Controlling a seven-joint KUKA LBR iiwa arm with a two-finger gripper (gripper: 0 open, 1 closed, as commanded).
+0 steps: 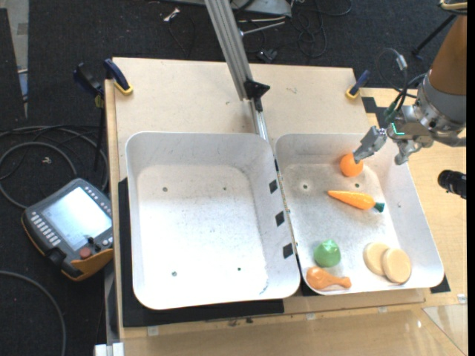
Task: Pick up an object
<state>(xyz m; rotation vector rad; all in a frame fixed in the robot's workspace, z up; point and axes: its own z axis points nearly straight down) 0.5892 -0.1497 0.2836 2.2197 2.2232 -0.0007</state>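
The right bin (293, 154) holds an orange ball (351, 165), a carrot (356, 199) with a green tip, a green round fruit (326, 254), an orange drumstick-shaped toy (327, 279) and two tan bread slices (388, 262). My gripper (386, 146) hangs open over the bin's far right part. Its left finger (368, 145) is just above and right of the orange ball, and the right finger (406, 150) is nearer the bin's right rim. Nothing sits between the fingers.
The left bin (148, 154) lies beside the right one, with a raised divider edge (280, 199) between them. A slanted metal pole (230, 39) rises behind the bins. A teach pendant (68, 228) lies on the floor to the left. Yellow clamps (119, 80) grip the bench's far corners.
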